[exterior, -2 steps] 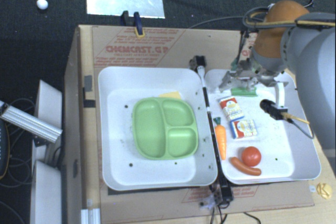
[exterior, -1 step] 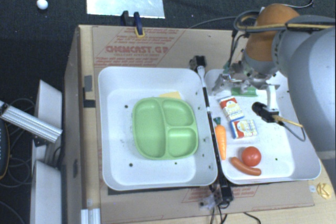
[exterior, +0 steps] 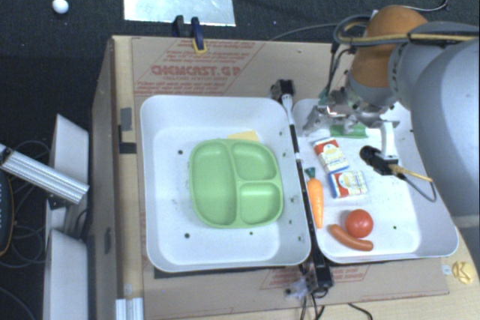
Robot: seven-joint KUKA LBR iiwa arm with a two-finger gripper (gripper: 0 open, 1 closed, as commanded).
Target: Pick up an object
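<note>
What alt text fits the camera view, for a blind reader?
The gripper hangs over the far end of the right bin, which holds a carrot, a tomato, a sausage and two cartons. A green divided plate lies in the left bin.

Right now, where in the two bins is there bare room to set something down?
Left bin: bare floor in front and left of the green divided plate. Right bin: a patch right of the tomato. Crowded around the carrot, cartons and sausage.

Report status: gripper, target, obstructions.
Gripper at right bin's far end, over a green item. No grasp visible. Carton, carrot, tomato lie close by.
</note>
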